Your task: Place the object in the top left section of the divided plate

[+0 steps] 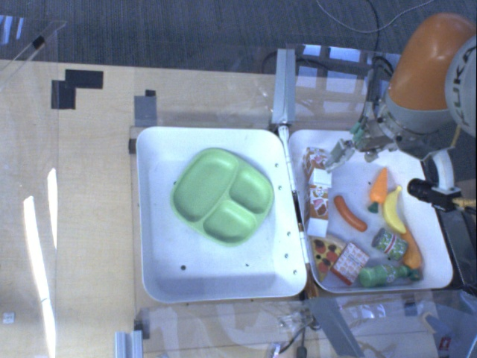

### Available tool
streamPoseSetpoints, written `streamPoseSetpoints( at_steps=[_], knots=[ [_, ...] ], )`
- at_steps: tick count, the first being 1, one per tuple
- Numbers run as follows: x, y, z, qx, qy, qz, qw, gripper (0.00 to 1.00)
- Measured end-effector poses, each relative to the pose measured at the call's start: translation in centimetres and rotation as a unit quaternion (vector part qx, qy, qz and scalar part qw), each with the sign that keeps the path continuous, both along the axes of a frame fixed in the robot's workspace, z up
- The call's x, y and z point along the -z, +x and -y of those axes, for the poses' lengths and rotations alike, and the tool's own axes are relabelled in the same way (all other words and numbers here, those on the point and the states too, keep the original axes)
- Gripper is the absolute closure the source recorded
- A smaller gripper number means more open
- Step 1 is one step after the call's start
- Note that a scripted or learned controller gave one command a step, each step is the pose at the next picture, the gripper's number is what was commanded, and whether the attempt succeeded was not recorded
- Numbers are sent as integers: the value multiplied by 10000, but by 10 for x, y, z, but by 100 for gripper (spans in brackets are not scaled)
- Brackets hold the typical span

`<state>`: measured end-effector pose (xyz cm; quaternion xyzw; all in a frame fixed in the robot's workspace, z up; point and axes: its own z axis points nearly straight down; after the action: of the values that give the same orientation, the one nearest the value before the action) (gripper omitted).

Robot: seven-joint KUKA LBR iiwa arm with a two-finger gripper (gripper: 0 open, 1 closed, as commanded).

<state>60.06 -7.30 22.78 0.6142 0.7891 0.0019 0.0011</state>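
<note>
The plate [222, 194] lies bare in the left bin [160, 271]. The toys, among them a sausage [349, 212] and a banana [393, 210], lie in the right bin [446, 268]. The gripper [344, 150] hovers above them, fingers apart, holding nothing. I think picking comes next: descend onto one toy.

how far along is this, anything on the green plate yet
Nothing looks placed yet: the green divided plate in the left bin shows bare sections. The pincer hangs over the back of the right bin, with the hot dog, banana and other toys lying below. Picking one and carrying it to the plate's top left section is all left.
</note>
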Motion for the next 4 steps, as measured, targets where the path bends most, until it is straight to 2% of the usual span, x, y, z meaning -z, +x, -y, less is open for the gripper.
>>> streamPoseSetpoints(
  at_steps=[1,2,3,4],
  knots=[
    [-10,1,-1,-20,7,15,10000,100],
    [44,-61,-32,1243,1,-24,9922,100],
    [82,-115,17,3152,3,-31,9490,100],
    [44,-79,-96,2969,3,-25,9549,100]
  ],
)
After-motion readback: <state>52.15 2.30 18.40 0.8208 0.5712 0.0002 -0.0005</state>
